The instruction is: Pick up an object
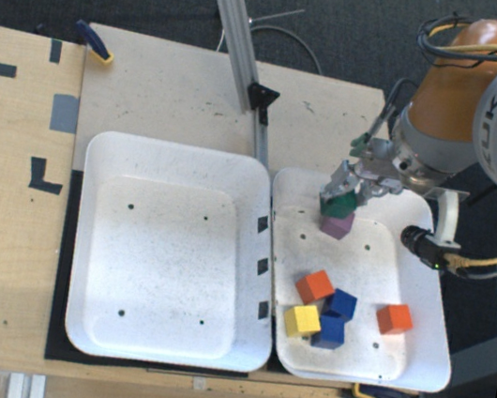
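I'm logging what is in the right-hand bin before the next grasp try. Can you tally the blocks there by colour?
Orange: 2, orange block and second orange block
Blue: 2, blue block and second blue block
Yellow: 1, yellow block
Purple: 1, purple block
Green: 1, green block, at the gripper
Total: 7

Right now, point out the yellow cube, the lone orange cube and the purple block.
yellow cube (302, 320): camera view, its top face.
lone orange cube (394, 318): camera view, its top face.
purple block (335, 224): camera view, its visible front side.
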`<state>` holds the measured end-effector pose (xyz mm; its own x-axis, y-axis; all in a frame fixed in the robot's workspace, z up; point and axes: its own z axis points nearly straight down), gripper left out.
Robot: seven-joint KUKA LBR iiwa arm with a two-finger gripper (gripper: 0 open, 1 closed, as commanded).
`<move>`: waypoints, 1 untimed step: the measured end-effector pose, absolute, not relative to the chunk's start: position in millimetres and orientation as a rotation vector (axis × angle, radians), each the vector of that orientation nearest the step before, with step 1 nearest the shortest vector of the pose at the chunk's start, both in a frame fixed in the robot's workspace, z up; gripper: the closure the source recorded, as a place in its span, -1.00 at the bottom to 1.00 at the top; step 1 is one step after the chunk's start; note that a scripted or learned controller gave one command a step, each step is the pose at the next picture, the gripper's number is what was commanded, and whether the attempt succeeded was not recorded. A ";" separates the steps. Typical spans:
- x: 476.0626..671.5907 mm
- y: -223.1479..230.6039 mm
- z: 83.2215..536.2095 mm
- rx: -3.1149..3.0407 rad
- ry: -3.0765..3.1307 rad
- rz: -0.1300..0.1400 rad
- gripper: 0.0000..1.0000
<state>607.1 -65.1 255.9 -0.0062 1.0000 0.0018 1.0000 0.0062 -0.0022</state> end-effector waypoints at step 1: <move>594.2 -14.0 240.5 -2.212 -2.225 0.004 1.00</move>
<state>594.2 -14.0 240.5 -0.0061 1.0000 0.0013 1.0000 0.0061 -0.0047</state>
